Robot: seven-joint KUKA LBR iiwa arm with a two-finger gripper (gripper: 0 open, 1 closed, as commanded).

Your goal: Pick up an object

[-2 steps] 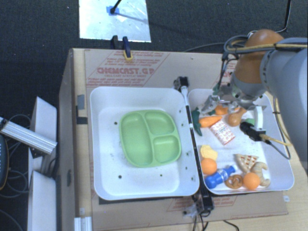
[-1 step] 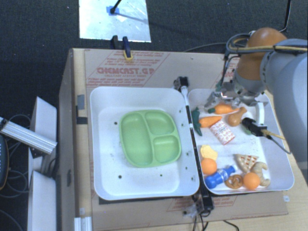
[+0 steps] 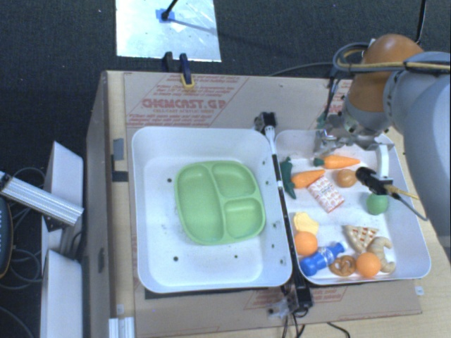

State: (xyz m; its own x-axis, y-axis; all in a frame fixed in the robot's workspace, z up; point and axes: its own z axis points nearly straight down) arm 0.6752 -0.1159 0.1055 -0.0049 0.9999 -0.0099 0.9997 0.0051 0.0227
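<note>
- A small orange carrot (image 3: 340, 162) lies crosswise at the far end of the right bin (image 3: 407, 225), just on the near side of the tool (image 3: 330, 139).
- The tool hangs low over the far left corner of that bin. I cannot tell whether it is open or closed, and nothing can be seen in its hold.
- A second carrot (image 3: 307, 179), with green leaves, lies just left of and nearer than the first, close to the bin's left wall.
- A brown ball (image 3: 345, 178) sits between the two carrots and a green ball (image 3: 378, 203), which is to the right.
- A red-and-white packet (image 3: 326, 194) lies tilted, just on the near side of the second carrot.
- Nearer still, along the left wall, are a yellow piece (image 3: 305, 222), an orange ball (image 3: 306, 243) touching it, and a blue bottle (image 3: 323, 258) lying on its side.
- In the near right part of the bin, a pizza slice (image 3: 359, 236), a tan curved piece (image 3: 382, 248), an orange fruit (image 3: 367, 264) and a pretzel (image 3: 344, 265) crowd together.
- The grey arm (image 3: 416, 97) comes in from the right, with its orange band above the tool.
- The left bin (image 3: 161, 189) touches the right one along their shared edge and holds a green divided plate (image 3: 218, 201) lying flat near its middle.
- Both bins rest on a worktop (image 3: 211, 94) covered with brown board printed in red.
</note>
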